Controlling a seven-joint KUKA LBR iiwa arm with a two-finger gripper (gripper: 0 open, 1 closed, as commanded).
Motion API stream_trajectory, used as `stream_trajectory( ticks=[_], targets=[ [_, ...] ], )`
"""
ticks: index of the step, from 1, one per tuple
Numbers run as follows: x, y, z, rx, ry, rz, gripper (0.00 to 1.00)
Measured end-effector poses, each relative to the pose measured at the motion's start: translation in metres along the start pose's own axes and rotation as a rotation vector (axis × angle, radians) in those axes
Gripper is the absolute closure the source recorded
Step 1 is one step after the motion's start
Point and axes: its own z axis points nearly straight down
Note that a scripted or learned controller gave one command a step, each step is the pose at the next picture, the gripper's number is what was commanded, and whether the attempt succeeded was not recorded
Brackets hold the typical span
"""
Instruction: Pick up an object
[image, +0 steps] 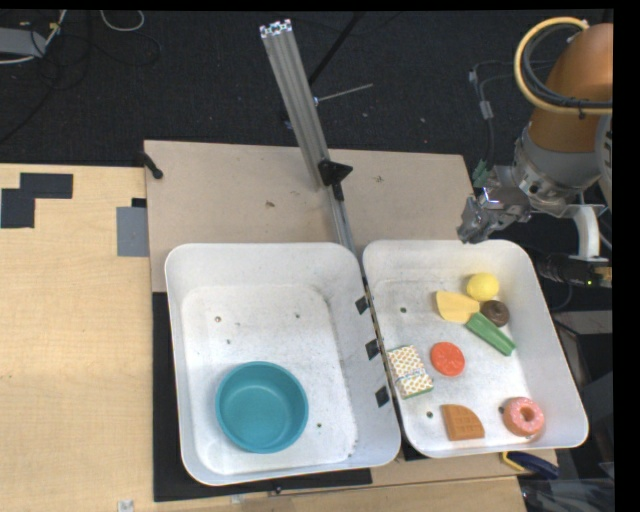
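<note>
Now the things to pick from all sit in the right bin (395, 265), and any one of them will do. The yellow ball (483, 286) looks light but round, so it may roll or slip out of a pinch; it is best taken across its middle. Just below it lie a yellow wedge (455, 306), a small brown ring (495, 313) and a green stick (490, 335), all crowded close, so they look hard to take one at a time. The red disc (447, 359) lies flat and apart, and it looks thin and stiff, best taken by its edges. The checked block (409, 370) near the bin's left wall looks boxy with flat sides, maybe the easiest one to hold. The brown slice (462, 422) and the pink donut (523, 416) lie near the front; they look like light toy food. The left bin (200, 275) holds a teal bowl (262, 405). The claw (480, 217) hangs over the back rim of the right bin, above the ball, and I cannot tell if it is spread or pressed together. Both bins rest on the counter (70, 330).
</note>
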Motion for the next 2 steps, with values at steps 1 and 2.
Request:
stream_trajectory(
  ticks=[1, 2],
  targets=[
    [0.048, 0.000, 0.003, 0.003, 0.001, -0.003, 1.00],
    [0.098, -0.013, 0.020, 0.004, 0.001, -0.003, 1.00]
  ],
)
